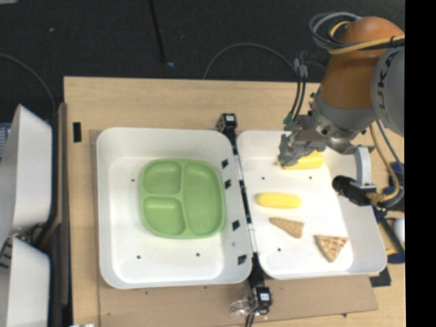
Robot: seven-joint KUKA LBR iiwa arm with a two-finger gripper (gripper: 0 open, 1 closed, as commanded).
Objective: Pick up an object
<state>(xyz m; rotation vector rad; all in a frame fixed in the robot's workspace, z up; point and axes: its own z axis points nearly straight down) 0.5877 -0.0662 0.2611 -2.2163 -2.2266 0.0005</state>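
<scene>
Here we have the gripper (pixel 293 153) low over the yellow piece (pixel 308 161) at the right bin's (pixel 354 261) far end, beyond the corn (pixel 278 200). Whether it grips, we cannot tell. We should centre on the piece before closing, then lift straight up.

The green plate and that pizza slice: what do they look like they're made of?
The green plate looks like moulded plastic with a matte finish: uniform colour, rounded edges, three pressed compartments. The pizza slice is probably a plastic or rubber toy, judging by its flat, evenly coloured surface and neat wedge shape, though the view is too coarse to be sure.
</scene>
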